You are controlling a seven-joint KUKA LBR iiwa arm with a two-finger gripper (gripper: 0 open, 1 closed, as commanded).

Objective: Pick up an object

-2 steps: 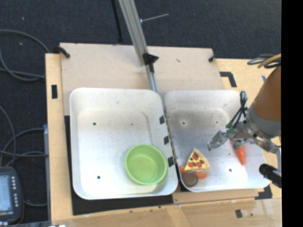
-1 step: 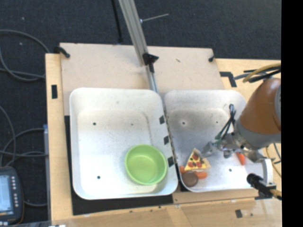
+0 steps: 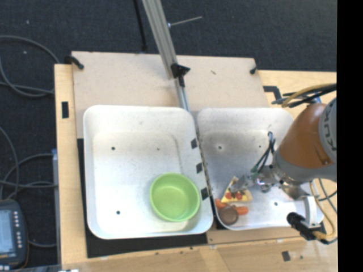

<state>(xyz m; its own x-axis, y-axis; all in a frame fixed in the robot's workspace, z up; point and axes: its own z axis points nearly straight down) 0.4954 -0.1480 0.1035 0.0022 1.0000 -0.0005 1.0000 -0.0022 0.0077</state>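
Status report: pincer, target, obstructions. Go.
Pincer low in right bin, at the toy pile; grip state unclear. Nothing seen held. Green bowl sits in left bin.

A shallow white plastic bin (image 3: 113, 152) sits on the left half of the light wooden bench (image 3: 130, 78). A slanted grey aluminium rail (image 3: 161, 33) crosses the bench's far edge.

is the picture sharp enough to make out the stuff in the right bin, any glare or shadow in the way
Camera view: soft, grainy overall; the small pile in the right bin blurs into yellow, orange and brown patches. No strong glare; a grey shadow darkens that bin's middle. The green bowl reads clearly. The pincer is murky against clutter.
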